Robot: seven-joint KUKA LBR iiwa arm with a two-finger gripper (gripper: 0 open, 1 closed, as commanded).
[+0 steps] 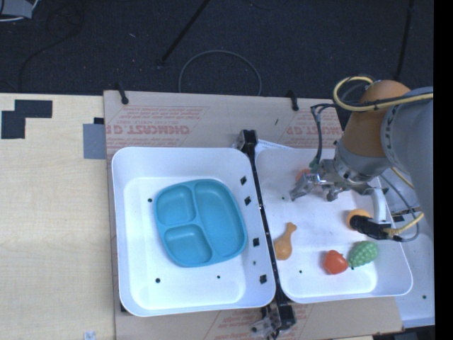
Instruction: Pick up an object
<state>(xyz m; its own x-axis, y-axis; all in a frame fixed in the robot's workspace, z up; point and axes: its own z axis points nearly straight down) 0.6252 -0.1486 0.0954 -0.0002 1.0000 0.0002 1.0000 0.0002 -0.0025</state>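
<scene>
Robot arm over the right bin (396, 289).
The jaws (306, 187) are spread wide, holding nothing, far from the chicken leg (284, 241).

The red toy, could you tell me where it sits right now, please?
The red toy lies in the right bin, near its front edge, touching the green toy on its right.

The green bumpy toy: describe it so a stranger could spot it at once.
Find the right-hand white bin, the one the arm reaches into. Along its near edge, towards the right corner, two small toys touch: the green bumpy toy and, on its left, a smooth red-orange toy. The green one is the only green thing in either bin, and its surface is knobbly.
</scene>
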